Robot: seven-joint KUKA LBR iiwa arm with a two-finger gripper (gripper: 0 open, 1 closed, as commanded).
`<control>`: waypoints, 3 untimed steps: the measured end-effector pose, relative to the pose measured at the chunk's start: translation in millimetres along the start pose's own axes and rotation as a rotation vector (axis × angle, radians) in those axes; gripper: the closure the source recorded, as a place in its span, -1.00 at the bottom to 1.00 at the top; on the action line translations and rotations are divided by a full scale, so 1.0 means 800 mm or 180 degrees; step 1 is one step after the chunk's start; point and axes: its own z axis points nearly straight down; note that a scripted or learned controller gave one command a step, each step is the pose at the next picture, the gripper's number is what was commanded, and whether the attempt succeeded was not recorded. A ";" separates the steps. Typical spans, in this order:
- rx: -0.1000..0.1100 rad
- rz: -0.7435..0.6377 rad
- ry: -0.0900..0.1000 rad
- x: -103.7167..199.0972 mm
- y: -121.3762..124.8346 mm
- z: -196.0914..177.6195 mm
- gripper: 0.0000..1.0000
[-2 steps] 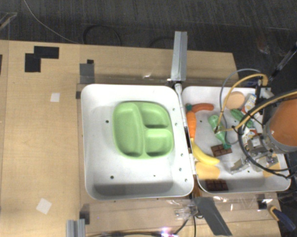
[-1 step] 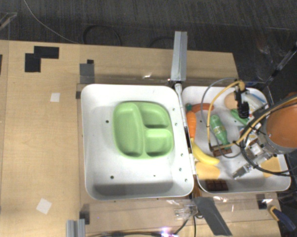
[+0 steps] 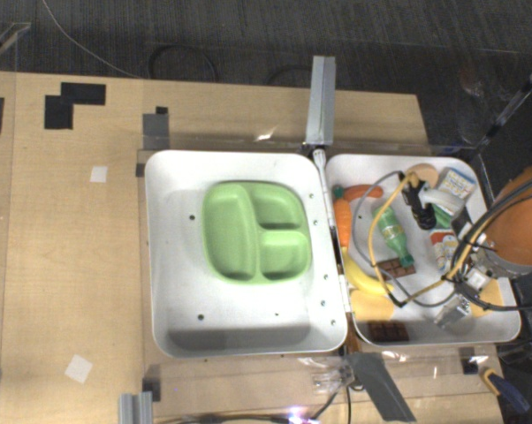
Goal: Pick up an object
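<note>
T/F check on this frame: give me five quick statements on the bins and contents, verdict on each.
1. The green divided tray lies in the left bin. True.
2. The green bottle lies in the left bin. False: it lies in the right bin, among the cables.
3. The arm's orange band sits over the right bin's right side. True.
4. A yellow banana-like item lies in the right bin near its left wall. True.
5. The green divided tray has a single undivided compartment. False: it has one long compartment on its left and two smaller ones on its right.
</note>
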 end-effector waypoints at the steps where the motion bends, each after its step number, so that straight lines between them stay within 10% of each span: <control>1: -0.0011 -0.0578 -0.0016 0.018 0.001 0.001 -1.00; 2: -0.0009 -0.0558 -0.0018 0.019 0.000 -0.013 1.00; 3: -0.0019 -0.1235 -0.0028 0.047 -0.011 -0.071 1.00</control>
